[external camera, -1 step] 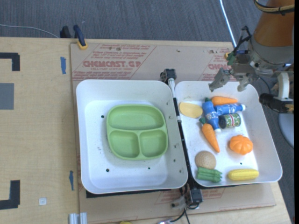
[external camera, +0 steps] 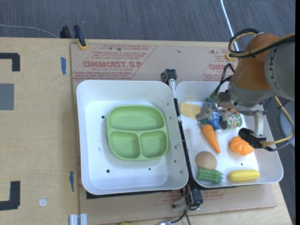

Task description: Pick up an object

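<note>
Desk [external camera: 33, 125], wood-toned, carrying two shallow white bins side by side. Left bin [external camera: 89, 139] holds a green divided plate [external camera: 137, 131], lying flat at its centre and well apart from the toys. Right bin [external camera: 269, 170] gathers the candidate objects within the arm's reach: pale yellow slice [external camera: 190, 109], carrot [external camera: 211, 138], orange pumpkin [external camera: 241, 146], tan round piece [external camera: 206, 160], green vegetable [external camera: 209, 175] and corn cob [external camera: 243, 175]. The arm [external camera: 255, 71] hangs over this bin's upper part, its claw [external camera: 212, 112] low among a blue item [external camera: 215, 122] and a small can [external camera: 233, 121]. Whether the claw is spread or closed cannot be told; nothing is visibly gripped, so the pick is judged not yet achieved.
</note>
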Controlling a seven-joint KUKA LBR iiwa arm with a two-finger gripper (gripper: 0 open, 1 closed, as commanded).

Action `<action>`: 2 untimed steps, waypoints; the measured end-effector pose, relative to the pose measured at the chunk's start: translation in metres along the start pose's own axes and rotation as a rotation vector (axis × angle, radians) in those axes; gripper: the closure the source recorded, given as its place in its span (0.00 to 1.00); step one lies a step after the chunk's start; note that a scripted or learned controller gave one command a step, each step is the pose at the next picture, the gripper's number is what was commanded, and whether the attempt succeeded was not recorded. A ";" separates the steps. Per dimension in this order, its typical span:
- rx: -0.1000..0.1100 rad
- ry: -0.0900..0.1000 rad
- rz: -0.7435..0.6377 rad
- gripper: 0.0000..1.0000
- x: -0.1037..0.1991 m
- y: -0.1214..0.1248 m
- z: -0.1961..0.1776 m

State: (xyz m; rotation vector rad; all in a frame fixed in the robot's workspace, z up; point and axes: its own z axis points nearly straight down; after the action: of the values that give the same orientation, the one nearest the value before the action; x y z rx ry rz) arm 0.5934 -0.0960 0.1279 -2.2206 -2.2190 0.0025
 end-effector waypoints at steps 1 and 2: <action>-0.006 -0.001 -0.001 0.00 -0.004 -0.013 0.016; -0.003 0.000 0.000 0.00 0.002 -0.008 0.041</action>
State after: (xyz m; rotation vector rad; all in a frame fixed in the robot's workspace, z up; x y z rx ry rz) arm 0.5849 -0.0935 0.0870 -2.2229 -2.2205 -0.0011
